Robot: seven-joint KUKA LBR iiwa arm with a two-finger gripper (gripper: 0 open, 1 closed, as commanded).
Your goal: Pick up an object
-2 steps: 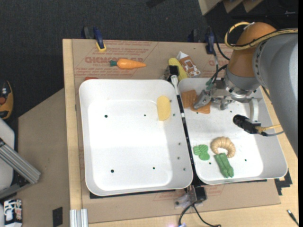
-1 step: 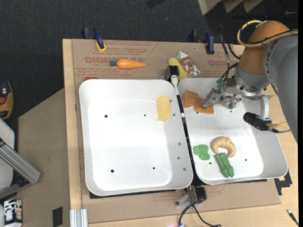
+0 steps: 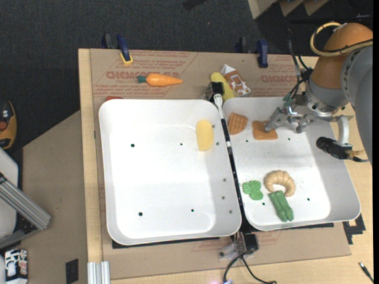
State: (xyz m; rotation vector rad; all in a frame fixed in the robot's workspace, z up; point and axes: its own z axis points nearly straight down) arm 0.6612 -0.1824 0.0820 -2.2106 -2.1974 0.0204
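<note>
My gripper (image 3: 286,125) is low over the back of the right bin (image 3: 331,182), open, with nothing between its fingers. Its left fingertip is beside an orange flat piece (image 3: 263,131) on the bin floor. Another orange ridged piece (image 3: 237,123) lies just left of that, near the bin's wall. Toward the front of the same bin lie a tan croissant (image 3: 279,181), a green leafy piece (image 3: 253,189) and a green pod (image 3: 282,206). A yellow oblong piece (image 3: 204,135) rests in the left bin (image 3: 148,170), near its right wall.
An orange carrot (image 3: 160,80) lies on the cardboard behind the left bin. A yellow item and a small printed box (image 3: 228,83) sit behind the gap between the bins. Blue clamps (image 3: 125,50) hold the board's back edge.
</note>
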